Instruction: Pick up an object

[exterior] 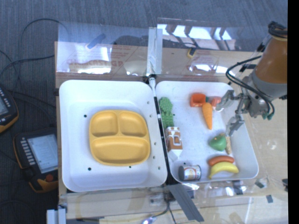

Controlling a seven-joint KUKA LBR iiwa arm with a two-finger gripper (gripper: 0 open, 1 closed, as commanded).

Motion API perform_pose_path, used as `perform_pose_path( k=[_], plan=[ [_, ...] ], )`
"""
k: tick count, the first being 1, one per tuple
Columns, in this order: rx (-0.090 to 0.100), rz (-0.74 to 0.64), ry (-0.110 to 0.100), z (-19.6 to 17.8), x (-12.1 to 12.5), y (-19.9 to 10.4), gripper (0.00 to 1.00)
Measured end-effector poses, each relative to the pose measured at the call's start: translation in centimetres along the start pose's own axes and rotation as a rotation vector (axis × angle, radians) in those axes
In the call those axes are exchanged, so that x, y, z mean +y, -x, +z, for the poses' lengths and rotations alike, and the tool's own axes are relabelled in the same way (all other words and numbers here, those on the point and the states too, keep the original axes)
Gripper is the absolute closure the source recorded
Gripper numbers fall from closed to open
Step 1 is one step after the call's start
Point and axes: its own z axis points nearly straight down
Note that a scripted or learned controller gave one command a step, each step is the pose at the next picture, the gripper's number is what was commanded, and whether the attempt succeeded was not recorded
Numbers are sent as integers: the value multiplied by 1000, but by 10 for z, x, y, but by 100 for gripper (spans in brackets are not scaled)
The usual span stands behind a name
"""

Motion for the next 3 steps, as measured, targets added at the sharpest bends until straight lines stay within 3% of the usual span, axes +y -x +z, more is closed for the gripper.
perform_pose_path(
  k=[1, 2, 3],
  plan=[
    [-3, -32, 2, 89, 9, 17, 0],
    [-13, 16, -4, 96, 19, 9, 0],
    [-17, 14, -8, 84, 20, 11, 100]
  ],
)
